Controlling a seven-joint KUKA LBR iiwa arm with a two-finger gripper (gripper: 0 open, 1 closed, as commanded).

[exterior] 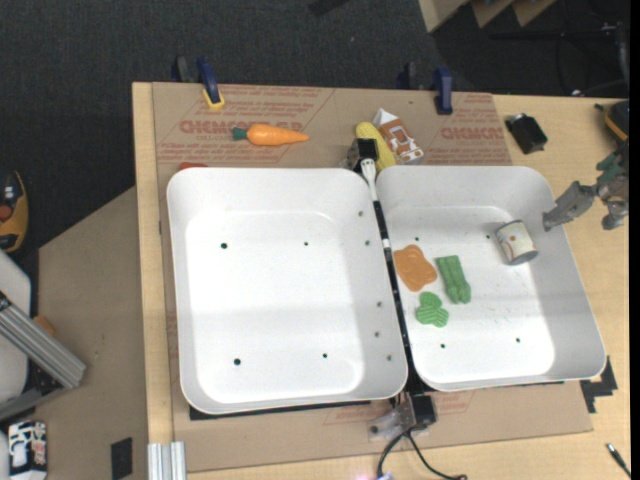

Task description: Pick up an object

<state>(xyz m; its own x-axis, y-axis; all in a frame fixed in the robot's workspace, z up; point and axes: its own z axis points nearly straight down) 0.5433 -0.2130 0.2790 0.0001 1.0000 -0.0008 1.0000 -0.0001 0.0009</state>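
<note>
The right bin (560,358) holds a flat orange piece (412,267), a long green piece (453,278), a small round green piece (432,311) and a small grey-white can (514,242) lying on its side. My gripper (588,206) sits at the far right, over the right bin's upper right rim. It is just right of the can and apart from it. Nothing shows in its grasp.
The left bin (200,298) lies beside the right one. Behind the bins on the board are a toy carrot (270,136), a yellow item (371,136) and a small carton (400,140). Two blue clamps (210,83) (442,88) hold the board's back edge. A black block (526,133) lies back right.
</note>
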